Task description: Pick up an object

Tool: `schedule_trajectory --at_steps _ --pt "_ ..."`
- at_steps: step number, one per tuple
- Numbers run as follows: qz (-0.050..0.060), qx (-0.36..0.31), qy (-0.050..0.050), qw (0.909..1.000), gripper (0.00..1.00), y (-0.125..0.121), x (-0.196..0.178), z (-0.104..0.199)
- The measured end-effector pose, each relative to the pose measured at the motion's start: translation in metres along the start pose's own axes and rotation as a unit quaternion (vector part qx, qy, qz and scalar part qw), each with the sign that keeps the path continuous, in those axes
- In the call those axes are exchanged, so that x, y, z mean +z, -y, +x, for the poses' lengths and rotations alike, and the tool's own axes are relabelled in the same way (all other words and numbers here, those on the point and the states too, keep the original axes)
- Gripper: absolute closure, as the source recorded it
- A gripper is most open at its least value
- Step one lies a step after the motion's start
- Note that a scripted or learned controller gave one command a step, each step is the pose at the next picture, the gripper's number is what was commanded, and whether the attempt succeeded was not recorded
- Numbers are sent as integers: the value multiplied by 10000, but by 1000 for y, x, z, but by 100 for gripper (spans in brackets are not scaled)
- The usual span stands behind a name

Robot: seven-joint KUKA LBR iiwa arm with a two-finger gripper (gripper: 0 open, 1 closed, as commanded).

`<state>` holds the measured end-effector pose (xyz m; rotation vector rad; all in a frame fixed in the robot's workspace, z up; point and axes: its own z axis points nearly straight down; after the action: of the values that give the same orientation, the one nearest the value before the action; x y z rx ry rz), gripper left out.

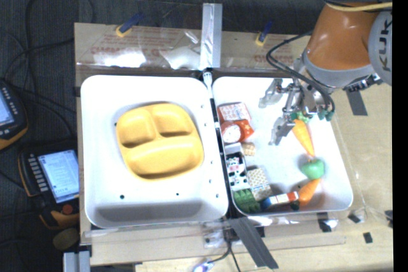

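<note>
Camera view, looking down on two white bins: hand (288, 113) poised low over the right bin (338, 165), metal fingers (278, 129) spread apart and grasping nothing, tips just beside the leafy top of a toy carrot (303, 136) lying along the bin's right side. Likely target, judging by closeness: that carrot, touching or nearly touching the fingers. Risk from here: closing off-centre, pinching only the green stub and flicking the smooth tapered body toward the green toy vegetable (313, 168) below it. Also possible: sliding the carrot against the bin wall without lifting it. Crowded along the divider, well clear of the hand: red-and-white packet (233, 113), small boxes (237, 167), a second orange carrot (308, 190) near the front corner. Left bin (95, 137) holding a yellow divided tray (159, 139), untouched.
</note>
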<state>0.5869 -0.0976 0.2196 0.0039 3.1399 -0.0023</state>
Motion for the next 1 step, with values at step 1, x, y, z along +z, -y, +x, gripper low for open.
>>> schedule_trajectory --at_steps 1 --pt "-1 220 8 9998 0 54 126 -27"
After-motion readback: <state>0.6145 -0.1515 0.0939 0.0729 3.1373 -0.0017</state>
